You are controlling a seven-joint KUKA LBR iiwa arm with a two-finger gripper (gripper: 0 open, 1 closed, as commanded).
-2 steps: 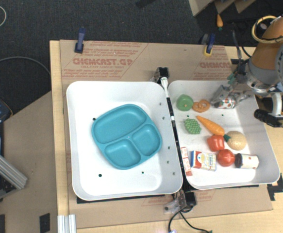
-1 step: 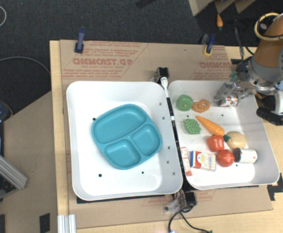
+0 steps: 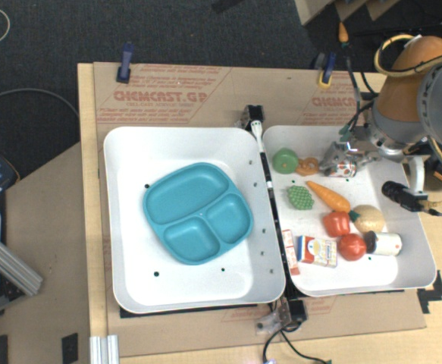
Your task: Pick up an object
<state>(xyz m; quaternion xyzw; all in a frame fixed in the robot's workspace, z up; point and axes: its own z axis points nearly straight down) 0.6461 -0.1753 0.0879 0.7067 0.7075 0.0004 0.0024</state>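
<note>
The left bin (image 3: 122, 226) holds a blue divided plate (image 3: 197, 212), lying flat near the bin's centre. The right bin (image 3: 410, 275) holds the loose objects, crowded together. A green round object (image 3: 285, 160) lies at the upper left, with a small orange piece (image 3: 308, 166) just beside it. Below these lie a green textured ball (image 3: 301, 197) and a toy carrot (image 3: 328, 196), set at a slant. Two red tomato-like objects (image 3: 344, 235) sit near a pale potato-like object (image 3: 368, 218) and a white cylinder with a dark cap (image 3: 384, 243). A small printed carton (image 3: 315, 250) lies at the lower left, close to the bin divider.

The gripper (image 3: 344, 160) sits low over the upper part of the right bin, near the small orange piece. The fingertips are blurred against the white floor; whether the gripper is released or clenched cannot be told.
</note>
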